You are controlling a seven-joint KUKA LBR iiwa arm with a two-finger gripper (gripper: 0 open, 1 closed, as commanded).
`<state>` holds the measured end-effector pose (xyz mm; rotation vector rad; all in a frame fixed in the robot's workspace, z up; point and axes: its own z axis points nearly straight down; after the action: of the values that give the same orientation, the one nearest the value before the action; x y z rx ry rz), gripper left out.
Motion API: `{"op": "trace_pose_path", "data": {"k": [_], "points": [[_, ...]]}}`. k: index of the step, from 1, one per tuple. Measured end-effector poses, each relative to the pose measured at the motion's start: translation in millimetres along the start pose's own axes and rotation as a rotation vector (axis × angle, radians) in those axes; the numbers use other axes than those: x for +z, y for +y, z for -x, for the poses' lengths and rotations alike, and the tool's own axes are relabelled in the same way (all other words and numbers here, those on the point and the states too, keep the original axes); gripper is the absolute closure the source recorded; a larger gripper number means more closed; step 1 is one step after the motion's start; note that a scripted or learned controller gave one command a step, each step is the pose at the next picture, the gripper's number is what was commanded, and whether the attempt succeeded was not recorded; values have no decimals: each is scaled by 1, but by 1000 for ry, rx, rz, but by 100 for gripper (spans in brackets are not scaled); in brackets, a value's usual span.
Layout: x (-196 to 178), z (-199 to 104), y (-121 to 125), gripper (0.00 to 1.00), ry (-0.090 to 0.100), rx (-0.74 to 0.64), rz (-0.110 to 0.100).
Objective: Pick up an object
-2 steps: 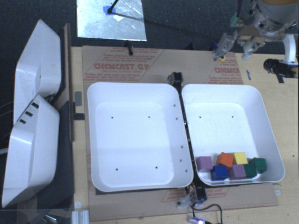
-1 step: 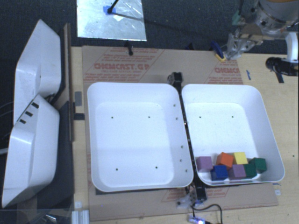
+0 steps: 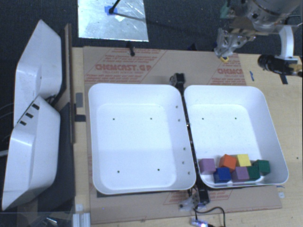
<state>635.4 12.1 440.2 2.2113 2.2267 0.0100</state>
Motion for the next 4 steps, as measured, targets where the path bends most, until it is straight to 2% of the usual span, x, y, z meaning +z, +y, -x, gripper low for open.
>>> {"op": "trace_pose_path", "data": {"k": [1,2,4], "points": [[97,-30,-99,100,-2,4,-13],[84,-28,-97,100,-2,6,-5],[63,-28,-96,100,-1,6,-3]]}}
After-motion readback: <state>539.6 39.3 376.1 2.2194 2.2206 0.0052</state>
